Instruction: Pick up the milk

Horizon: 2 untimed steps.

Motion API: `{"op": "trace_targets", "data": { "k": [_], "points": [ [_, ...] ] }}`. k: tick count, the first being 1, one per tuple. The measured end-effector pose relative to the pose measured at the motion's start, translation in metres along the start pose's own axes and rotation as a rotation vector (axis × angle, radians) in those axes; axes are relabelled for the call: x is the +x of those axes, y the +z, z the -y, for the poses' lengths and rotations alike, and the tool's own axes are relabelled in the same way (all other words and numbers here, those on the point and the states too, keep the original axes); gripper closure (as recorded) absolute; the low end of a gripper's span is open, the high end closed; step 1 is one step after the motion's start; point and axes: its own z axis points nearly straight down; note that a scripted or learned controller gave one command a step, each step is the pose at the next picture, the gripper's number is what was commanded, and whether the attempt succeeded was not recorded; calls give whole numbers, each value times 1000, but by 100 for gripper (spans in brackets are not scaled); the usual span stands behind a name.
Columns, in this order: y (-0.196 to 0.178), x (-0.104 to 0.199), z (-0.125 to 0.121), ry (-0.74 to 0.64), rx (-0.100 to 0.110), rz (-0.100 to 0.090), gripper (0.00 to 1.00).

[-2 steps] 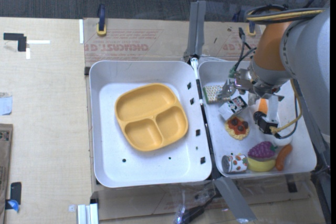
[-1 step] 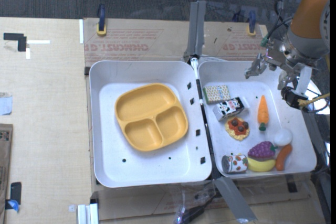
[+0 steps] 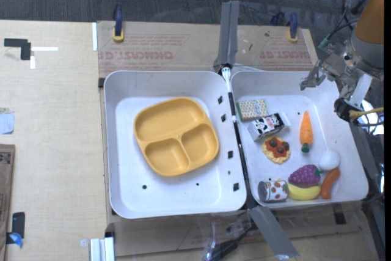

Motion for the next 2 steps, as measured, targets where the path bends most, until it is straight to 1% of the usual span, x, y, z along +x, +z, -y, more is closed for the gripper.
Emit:
{"op": "trace_targets", "data": {
  "k": [1, 2],
  "points": [
    [102, 52, 26, -68, 3, 0, 0],
    [147, 39, 32, -102, -3, -4, 0]
  ]
}}
